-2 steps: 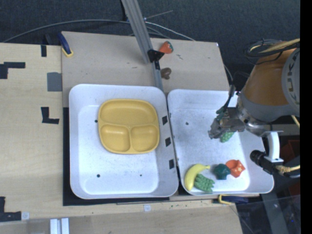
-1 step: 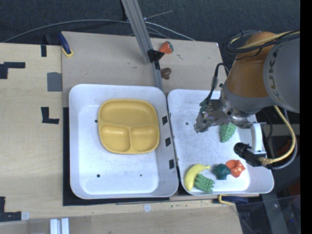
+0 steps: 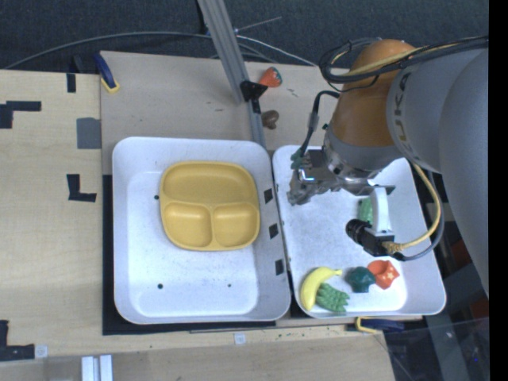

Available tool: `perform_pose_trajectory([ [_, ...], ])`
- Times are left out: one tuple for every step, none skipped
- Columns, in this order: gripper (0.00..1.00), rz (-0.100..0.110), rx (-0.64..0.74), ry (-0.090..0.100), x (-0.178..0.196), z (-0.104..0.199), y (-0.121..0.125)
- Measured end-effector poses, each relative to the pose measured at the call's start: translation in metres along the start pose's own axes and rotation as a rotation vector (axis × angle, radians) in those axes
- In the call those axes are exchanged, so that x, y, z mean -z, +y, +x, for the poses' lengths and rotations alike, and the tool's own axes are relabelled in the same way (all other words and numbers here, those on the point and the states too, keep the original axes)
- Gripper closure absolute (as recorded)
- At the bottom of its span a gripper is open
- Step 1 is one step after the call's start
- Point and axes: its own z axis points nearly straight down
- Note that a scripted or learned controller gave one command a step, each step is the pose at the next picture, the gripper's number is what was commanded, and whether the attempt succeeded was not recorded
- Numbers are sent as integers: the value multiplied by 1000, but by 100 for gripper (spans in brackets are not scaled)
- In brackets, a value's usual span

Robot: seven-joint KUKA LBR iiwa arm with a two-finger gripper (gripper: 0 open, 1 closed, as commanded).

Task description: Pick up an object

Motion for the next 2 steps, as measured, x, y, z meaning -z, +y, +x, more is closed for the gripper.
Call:
perform_pose_trajectory([
  [100,0,1,1,-8,54,20],
  [100,-1,1,1,-10,100,54],
])
